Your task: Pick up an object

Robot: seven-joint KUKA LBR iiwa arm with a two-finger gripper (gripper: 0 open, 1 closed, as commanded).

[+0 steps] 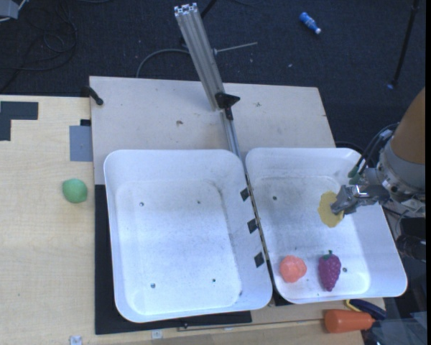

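Three toy fruits in right bin

A green ball is lying on the wooden bench beside the left bin's left edge. An orange carrot-like toy is sitting just below the right bin's front right corner.

Bench — two bins, green ball

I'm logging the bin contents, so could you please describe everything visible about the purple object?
The purple grape bunch looks like a plastic toy, bumpy and tapering downward, with a small dark stem on top. It lies in the right bin near its front edge, beside but apart from an orange-red fruit, untouched by the gripper.
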